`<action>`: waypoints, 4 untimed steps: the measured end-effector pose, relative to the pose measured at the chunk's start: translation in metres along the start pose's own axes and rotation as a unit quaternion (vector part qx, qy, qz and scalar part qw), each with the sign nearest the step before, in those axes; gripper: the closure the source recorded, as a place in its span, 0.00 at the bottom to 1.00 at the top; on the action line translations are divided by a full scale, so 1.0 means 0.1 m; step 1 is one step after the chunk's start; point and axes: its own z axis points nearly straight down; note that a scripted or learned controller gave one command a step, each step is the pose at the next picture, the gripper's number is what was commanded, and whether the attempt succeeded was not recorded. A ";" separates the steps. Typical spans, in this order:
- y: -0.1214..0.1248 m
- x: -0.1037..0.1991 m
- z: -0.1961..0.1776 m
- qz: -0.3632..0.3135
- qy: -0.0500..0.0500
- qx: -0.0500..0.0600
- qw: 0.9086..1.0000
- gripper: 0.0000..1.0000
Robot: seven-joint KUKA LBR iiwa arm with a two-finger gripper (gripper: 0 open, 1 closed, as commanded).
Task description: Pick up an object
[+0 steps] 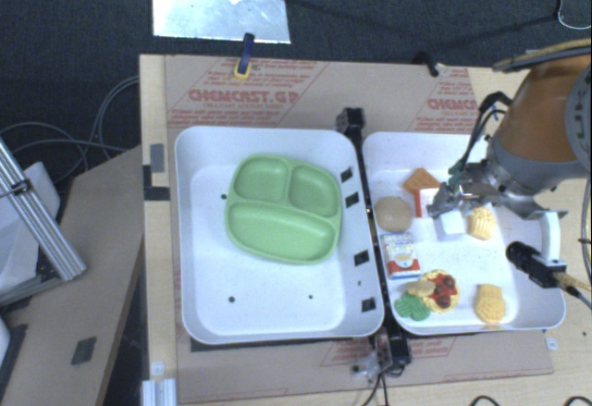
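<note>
1. Worktop carries two white bins side by side; you see the left bin with a green divided plate lying flat in it, long axis running left-right, slightly tilted.
2. Right bin holds the small stuff. The arm comes in from the right, over the bin's upper middle.
3. Claw sits low over a small white block, just beside a yellow corn piece. Whether the claw is open or closed on anything, you cannot tell; the wrist hides it.
4. Likely target is that white block, mid-bin. It looks squat, no clear long axis, so heading matters little.
5. To do it well: centre the claw on the block, keep clear of the corn piece at its right and the orange wedge up-left, descend straight, close, lift straight.
6. Other items, well apart: brown round bun, printed packet, mixed food piece, yellow chunk with long axis roughly up-down.
</note>
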 end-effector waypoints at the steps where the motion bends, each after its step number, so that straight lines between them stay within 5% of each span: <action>1: 0.02 0.00 -0.40 0.000 0.000 0.000 1.000 1.00; 3: 0.28 1.13 -0.28 -0.003 0.002 0.003 1.000 1.00; 4: 0.36 1.16 -0.28 -0.001 0.001 0.002 1.000 1.00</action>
